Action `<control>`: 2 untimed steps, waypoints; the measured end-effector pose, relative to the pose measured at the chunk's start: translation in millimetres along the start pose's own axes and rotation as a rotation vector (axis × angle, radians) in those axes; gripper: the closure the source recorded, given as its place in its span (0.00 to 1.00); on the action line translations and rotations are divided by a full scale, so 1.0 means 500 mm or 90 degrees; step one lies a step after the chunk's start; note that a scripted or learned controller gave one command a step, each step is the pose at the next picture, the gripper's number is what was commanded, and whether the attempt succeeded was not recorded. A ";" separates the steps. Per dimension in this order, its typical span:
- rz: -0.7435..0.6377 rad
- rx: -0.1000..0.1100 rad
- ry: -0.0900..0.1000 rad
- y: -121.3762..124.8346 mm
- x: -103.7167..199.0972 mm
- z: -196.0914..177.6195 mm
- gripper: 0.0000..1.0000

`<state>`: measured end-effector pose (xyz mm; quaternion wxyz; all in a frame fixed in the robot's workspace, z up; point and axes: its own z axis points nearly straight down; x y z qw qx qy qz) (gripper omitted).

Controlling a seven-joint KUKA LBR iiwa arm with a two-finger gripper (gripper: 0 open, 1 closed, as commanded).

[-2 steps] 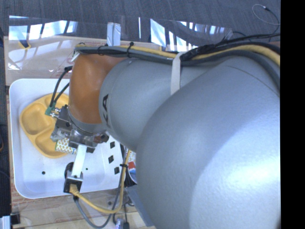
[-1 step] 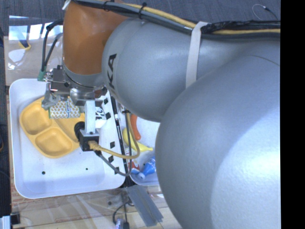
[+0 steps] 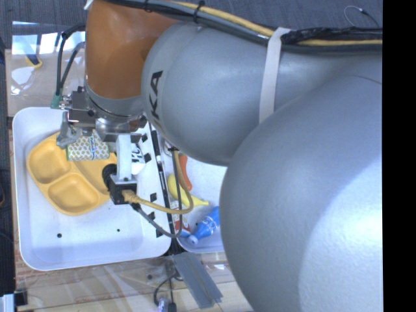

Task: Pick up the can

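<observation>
A small can (image 3: 88, 150) with a green-and-white patterned side lies in the left white bin (image 3: 78, 246), resting against the upper edge of a yellow divided dish (image 3: 62, 177). My gripper (image 3: 79, 134) hangs directly over the can's top left end, under the orange band (image 3: 117, 44) of the wrist. Its lower part is hidden by its own body and the cabling. The can's upper part is covered by the gripper.
The grey arm fills the right and middle of the view and covers most of the right bin. At that bin's left edge lie an orange object (image 3: 182, 169), a yellow object (image 3: 177, 194) and a blue bottle (image 3: 205, 229). The left bin's front floor is bare white.
</observation>
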<state>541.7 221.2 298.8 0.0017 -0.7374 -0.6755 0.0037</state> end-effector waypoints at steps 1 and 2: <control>0.028 -0.003 0.001 0.005 -0.003 -0.022 1.00; 0.093 0.000 0.000 -0.108 -0.017 0.120 1.00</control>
